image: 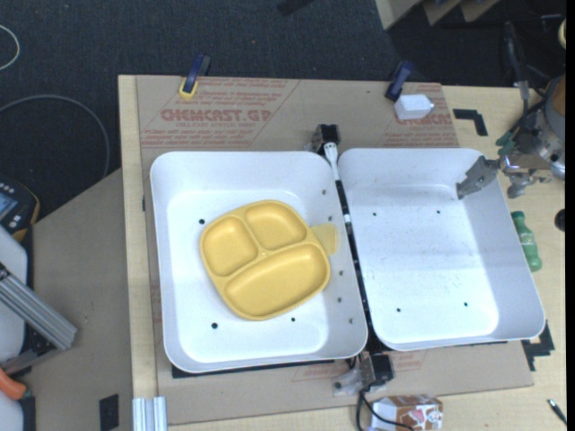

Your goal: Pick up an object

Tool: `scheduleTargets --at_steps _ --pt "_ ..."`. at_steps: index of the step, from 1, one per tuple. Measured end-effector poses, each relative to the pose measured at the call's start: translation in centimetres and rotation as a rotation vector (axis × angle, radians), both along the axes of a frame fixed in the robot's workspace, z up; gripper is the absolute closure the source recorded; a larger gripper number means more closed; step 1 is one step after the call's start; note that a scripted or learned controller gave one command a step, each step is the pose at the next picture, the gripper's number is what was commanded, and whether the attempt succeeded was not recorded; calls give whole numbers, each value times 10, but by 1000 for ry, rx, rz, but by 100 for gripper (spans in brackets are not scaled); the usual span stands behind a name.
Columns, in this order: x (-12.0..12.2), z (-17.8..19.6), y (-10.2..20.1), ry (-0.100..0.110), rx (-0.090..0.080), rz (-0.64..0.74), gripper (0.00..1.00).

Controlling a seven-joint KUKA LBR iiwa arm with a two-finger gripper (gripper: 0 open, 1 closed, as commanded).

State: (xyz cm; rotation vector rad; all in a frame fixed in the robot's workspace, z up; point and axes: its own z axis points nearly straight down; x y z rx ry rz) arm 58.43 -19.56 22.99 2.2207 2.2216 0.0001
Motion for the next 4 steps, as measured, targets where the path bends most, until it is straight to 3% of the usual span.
scheduleTargets --at_steps 1,2,3,4 --pt "-38 212 61 -20 -3 6 0" --pt "-82 284 88 -9 -1 3 0" --pt "-105 307 159 -7 1 7 0" --pt "-104 317 155 -9 -1 2 100"
